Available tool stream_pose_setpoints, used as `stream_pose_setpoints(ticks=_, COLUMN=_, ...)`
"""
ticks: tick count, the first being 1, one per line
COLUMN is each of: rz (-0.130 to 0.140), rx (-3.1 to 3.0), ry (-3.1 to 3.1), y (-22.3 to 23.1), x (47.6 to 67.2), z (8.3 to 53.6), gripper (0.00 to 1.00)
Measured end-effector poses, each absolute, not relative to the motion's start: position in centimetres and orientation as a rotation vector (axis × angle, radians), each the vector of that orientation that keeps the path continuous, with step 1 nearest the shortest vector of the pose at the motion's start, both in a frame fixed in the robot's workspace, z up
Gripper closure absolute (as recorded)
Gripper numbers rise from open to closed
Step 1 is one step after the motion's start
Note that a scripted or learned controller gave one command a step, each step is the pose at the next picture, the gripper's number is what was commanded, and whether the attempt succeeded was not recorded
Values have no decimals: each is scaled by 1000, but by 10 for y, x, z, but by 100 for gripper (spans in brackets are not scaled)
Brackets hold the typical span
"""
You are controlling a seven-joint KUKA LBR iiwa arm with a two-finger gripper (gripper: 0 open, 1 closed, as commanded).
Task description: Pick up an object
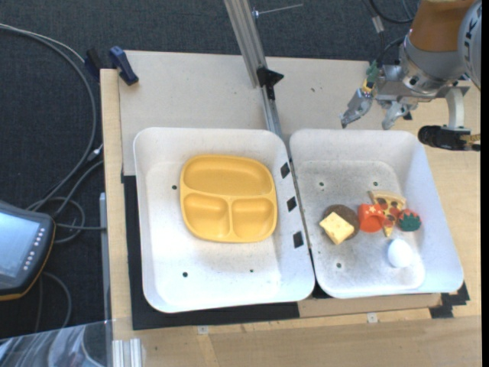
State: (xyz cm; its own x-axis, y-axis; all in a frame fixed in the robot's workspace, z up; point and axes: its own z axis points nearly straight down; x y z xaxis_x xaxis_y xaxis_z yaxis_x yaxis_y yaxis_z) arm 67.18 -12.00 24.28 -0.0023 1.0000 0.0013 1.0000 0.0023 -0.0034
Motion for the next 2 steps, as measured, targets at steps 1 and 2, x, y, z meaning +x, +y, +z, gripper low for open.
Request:
stream_pose_setpoints(ticks=1, rz=4, rx=-2217, ry=-2221, y=-120, x=672, z=243, gripper=0)
stream_pose_setpoints(ticks=2, rz=8, rx=-2216, ry=-2217, y=-118, x=663, z=184, gripper=0)
